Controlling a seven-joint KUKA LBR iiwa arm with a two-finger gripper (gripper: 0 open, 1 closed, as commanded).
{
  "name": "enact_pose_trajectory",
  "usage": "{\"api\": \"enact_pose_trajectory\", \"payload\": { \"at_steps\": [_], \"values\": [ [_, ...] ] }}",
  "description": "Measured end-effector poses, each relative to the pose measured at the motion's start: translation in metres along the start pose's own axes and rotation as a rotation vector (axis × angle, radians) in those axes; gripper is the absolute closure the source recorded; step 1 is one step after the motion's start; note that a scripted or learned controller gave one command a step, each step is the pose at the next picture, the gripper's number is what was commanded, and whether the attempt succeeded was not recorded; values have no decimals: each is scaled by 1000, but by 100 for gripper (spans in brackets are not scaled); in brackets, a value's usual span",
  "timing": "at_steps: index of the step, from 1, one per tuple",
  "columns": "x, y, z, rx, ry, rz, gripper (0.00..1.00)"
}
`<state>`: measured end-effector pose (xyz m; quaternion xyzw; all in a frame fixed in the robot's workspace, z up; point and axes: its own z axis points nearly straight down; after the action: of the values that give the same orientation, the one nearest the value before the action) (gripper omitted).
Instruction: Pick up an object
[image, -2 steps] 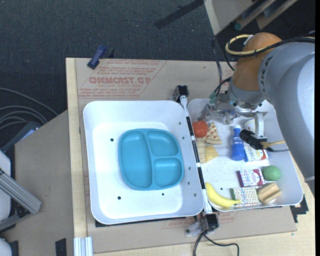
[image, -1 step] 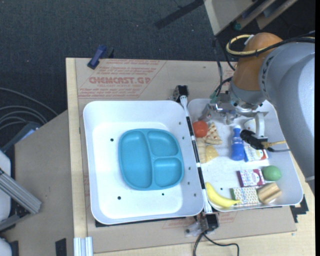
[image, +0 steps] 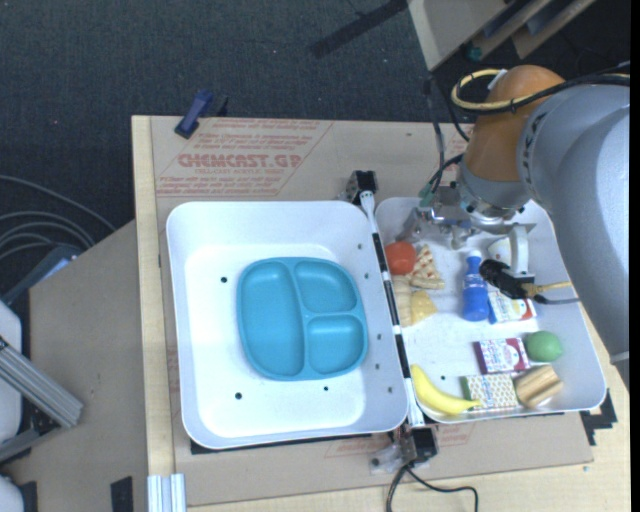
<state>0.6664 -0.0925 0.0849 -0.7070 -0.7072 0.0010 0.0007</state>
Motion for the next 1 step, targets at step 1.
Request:
{"api": "enact_pose_trajectory", "payload": {
  "at_steps": [1],
  "values": [
    [-1,0,0,0,0,0,0]
  ]
}}
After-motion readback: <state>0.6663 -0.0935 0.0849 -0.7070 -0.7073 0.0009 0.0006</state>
